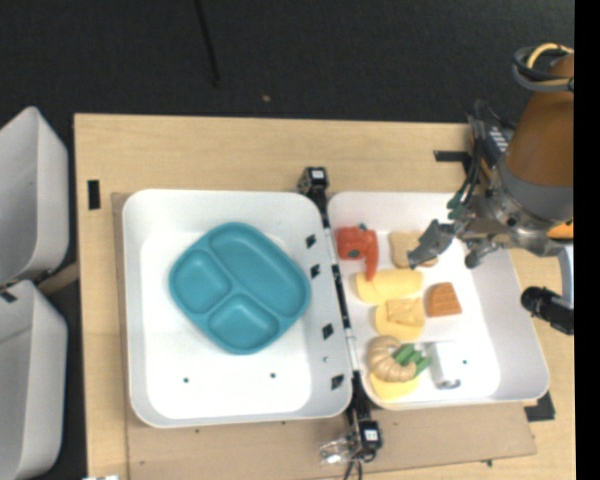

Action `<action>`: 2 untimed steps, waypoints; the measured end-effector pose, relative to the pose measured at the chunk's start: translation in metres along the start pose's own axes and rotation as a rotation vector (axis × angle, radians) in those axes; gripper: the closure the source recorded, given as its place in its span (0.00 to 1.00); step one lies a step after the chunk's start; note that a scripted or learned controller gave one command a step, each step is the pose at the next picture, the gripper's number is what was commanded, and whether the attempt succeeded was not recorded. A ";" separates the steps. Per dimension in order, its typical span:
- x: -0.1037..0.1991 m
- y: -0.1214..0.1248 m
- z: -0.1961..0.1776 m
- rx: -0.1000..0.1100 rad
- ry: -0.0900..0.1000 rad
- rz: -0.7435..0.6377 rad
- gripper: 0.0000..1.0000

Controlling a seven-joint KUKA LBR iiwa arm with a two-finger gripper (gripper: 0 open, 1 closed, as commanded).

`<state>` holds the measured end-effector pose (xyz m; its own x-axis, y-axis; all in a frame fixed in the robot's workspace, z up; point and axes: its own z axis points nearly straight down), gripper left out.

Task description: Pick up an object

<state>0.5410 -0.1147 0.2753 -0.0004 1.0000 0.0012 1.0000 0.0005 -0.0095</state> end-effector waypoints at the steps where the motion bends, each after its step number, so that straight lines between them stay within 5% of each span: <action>1: 0.000 0.001 -0.004 -0.009 -0.001 -0.002 0.00; 2: -0.009 0.004 0.044 -0.004 -0.002 0.001 0.00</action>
<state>0.5451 -0.1241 0.2311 0.0005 1.0000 -0.0012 1.0000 -0.0005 -0.0054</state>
